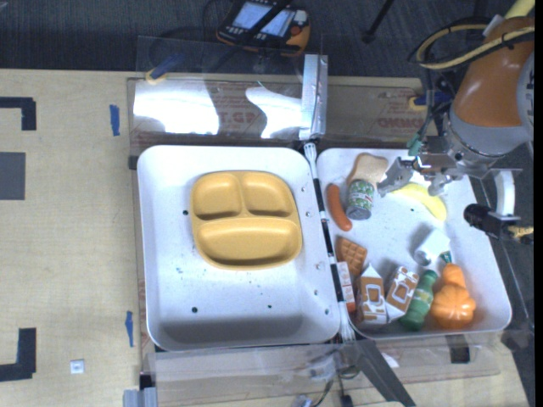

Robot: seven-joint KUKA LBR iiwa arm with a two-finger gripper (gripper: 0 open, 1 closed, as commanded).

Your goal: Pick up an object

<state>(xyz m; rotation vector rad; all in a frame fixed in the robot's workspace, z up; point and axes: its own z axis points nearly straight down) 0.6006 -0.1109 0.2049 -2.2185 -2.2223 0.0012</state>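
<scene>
Nearest the camera, along the front wall of the right bin (pixel 501 316), stands a crowded row: two small cartons (pixel 386 295), a green bottle (pixel 419 299) and an orange pumpkin-shaped toy (pixel 451 299). Behind them lies a waffle-patterned piece (pixel 351 250); a sausage (pixel 338 207) lies along the bin's left wall. A small can (pixel 361 197) with a green label sits near the back, with a slice of bread (pixel 370 167) just behind it and touching or nearly so. A yellow banana-like piece (pixel 424 197) lies to the can's right. The left bin (pixel 161 253) carries a yellow divided plate (pixel 245 216). Both bins rest on the desk (pixel 59 227).

The gripper (pixel 405 175) hangs over the back of the right bin, just right of the can and above the banana-like piece. Whether its fingers are parted or closed cannot be told at this slant, and no object is seen between them.

Judgement: the can is the likeliest target. It looks light and rigid, but its curved wall may be slippery; a grasp across the middle of its body, fingers on opposite sides, should serve best. The bread close behind leaves little room there, so a nudge could tip the can or roll it aside.
</scene>
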